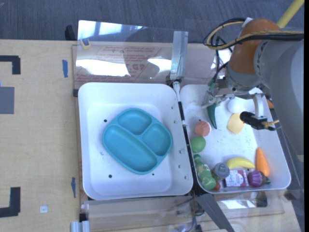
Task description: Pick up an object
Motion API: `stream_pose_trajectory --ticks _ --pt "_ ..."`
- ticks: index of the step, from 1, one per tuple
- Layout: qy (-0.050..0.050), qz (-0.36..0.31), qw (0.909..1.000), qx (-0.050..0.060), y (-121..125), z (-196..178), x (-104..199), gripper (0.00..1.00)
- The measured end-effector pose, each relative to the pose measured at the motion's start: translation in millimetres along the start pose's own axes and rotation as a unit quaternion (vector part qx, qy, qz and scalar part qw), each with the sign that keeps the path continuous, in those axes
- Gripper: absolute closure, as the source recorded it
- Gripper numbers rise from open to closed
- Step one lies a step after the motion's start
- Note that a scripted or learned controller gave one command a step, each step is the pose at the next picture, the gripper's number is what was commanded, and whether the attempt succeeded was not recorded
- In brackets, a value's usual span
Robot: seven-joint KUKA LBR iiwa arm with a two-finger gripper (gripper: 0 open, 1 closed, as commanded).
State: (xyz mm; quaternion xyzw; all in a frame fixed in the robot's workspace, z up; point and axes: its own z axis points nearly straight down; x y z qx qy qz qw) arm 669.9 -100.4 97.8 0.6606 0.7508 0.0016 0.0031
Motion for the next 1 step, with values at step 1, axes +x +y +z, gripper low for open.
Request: stream_pose_trajectory --ticks 1 --pt "0.002 -0.075 0.9972 0.001 -28.7 -89.7 92.1 1.0"
